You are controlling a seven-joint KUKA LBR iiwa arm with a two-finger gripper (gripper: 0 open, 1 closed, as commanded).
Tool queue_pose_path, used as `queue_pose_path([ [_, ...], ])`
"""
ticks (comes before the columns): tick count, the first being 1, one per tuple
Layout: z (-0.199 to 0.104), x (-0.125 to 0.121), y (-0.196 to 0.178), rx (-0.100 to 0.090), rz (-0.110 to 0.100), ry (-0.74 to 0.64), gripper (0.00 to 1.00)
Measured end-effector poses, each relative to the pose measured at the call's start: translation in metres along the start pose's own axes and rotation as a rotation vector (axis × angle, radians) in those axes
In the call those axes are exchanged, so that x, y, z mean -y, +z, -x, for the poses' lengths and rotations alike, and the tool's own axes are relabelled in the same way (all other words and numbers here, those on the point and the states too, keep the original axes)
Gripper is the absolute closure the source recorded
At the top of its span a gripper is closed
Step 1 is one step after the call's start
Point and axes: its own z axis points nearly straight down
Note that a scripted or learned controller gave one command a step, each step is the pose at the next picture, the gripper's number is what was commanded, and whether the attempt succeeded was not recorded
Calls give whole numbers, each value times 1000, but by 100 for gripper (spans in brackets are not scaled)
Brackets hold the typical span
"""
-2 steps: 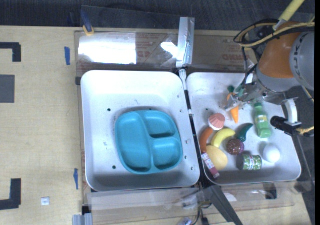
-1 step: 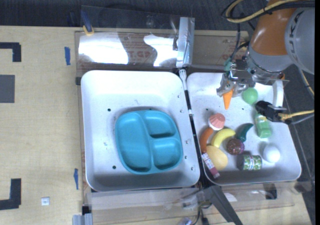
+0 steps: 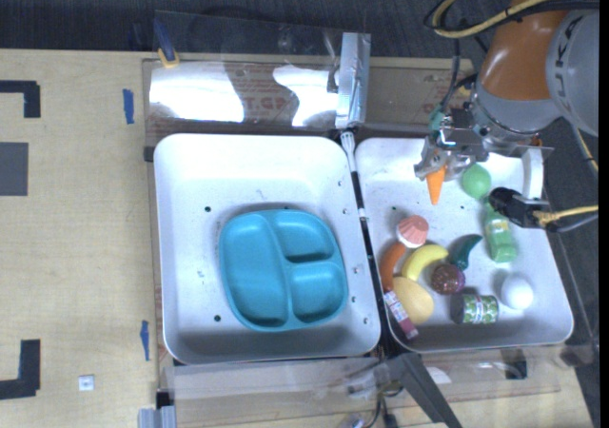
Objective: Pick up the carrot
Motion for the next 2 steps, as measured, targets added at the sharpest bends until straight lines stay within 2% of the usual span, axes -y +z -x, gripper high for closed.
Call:
queue_pose_path([
  [1,-23,29,29,-2,-9,-127,100],
  [2,-42,16,17,-1,-3,-153,100],
])
